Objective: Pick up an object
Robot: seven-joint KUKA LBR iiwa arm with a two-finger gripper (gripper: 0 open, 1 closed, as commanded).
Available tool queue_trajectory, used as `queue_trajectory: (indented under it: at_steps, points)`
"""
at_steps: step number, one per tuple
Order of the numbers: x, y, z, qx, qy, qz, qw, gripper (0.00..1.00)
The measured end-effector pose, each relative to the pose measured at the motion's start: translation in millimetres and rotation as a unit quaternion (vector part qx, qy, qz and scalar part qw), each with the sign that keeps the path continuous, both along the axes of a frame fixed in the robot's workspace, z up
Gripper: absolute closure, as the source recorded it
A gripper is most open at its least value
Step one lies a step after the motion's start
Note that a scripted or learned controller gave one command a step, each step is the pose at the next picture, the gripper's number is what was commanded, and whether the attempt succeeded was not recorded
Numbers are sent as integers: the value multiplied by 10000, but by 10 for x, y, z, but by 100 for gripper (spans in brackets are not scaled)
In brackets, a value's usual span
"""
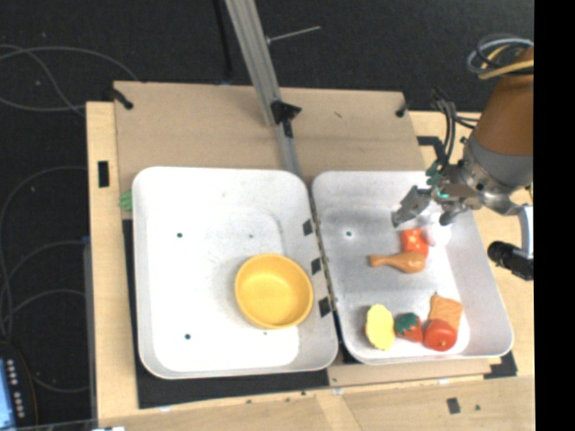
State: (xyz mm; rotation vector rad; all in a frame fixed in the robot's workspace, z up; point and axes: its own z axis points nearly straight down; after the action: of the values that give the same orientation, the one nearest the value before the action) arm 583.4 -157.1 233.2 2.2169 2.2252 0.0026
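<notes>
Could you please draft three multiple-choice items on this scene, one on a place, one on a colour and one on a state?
1. Where is the yellow bowl?
A. in the left bin
B. in the right bin
C. on the bare bench

2. What colour is the small toy directly below the gripper?
A. blue
B. red
C. black

3. How does the bowl sit?
A. upside down
B. on its side
C. upright, opening upward

Answers:
1 A, the bowl rests on the floor of the left bin.
2 B, the red toy lies in the right bin just under the gripper.
3 C, its hollow inside faces the camera.
</notes>
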Motion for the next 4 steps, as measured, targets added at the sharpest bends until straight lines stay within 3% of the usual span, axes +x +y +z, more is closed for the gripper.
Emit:
queue_trajectory:
  at_steps: [1,3,4]
  points:
    - [1,2,0,3,-2,-1,10000,0]
    - [57,-127,-948,-21,24,-28,10000,0]
    - [90,-189,-1257,-65,-56,-39,10000,0]
